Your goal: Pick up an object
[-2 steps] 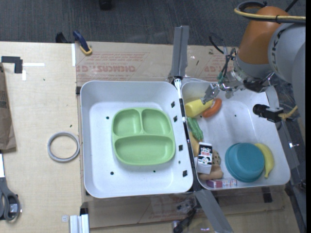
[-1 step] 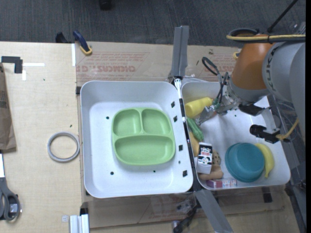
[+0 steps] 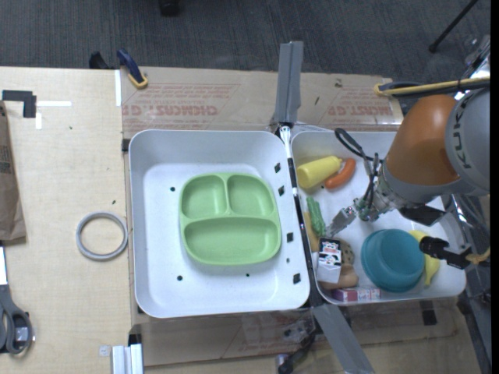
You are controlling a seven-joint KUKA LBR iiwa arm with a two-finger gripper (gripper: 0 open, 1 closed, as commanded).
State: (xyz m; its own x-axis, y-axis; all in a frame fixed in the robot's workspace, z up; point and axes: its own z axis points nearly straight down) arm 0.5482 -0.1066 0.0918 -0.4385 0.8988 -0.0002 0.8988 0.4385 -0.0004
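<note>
My gripper (image 3: 352, 213) hangs low in the middle of the right bin (image 3: 366, 135), below the grey wrist with its orange band. Just behind it lie a yellow piece (image 3: 316, 170) and an orange carrot-like piece (image 3: 341, 174). A green item (image 3: 316, 211) lies to its left along the bin wall. A blue bowl (image 3: 394, 259) sits to its front right, with a yellow thing (image 3: 430, 265) behind the bowl's right side. A small black, white and red box (image 3: 330, 254) and a pink-labelled item (image 3: 357, 293) lie at the bin's front. Nothing shows held in the gripper.
The left bin (image 3: 148, 209) holds a green divided plate (image 3: 230, 218). On the bench to the left lie a grey ring (image 3: 102, 234), scissors (image 3: 14, 326) and a brown bag (image 3: 9, 185). A blue clamp (image 3: 132, 68) sits at the cardboard's back edge.
</note>
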